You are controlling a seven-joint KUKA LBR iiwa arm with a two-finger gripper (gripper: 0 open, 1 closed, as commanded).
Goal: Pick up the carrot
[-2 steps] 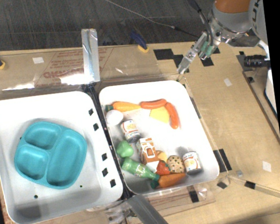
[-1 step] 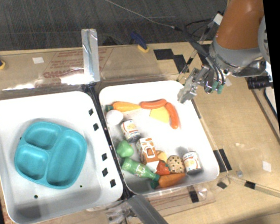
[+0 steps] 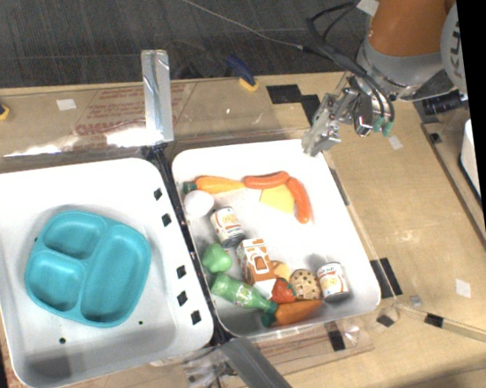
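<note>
Two orange, tapered, carrot-like toys lie in the right bin (image 3: 349, 219). One carrot (image 3: 299, 311) rests against the front wall, its dark green end pointing left. The other orange piece (image 3: 219, 184), with a green tip, lies along the back wall. My gripper (image 3: 325, 133) hangs over the bin's back right corner, well apart from both. Its fingers are open with nothing between them.
Also in the right bin are a red sausage (image 3: 297, 197), a yellow cheese wedge (image 3: 272, 198), a white egg (image 3: 198, 205), two small cans (image 3: 227, 225), an orange carton (image 3: 254, 261), a green bottle (image 3: 238, 291) and a cookie (image 3: 304, 284). A teal divided plate (image 3: 88, 267) sits in the left bin.
</note>
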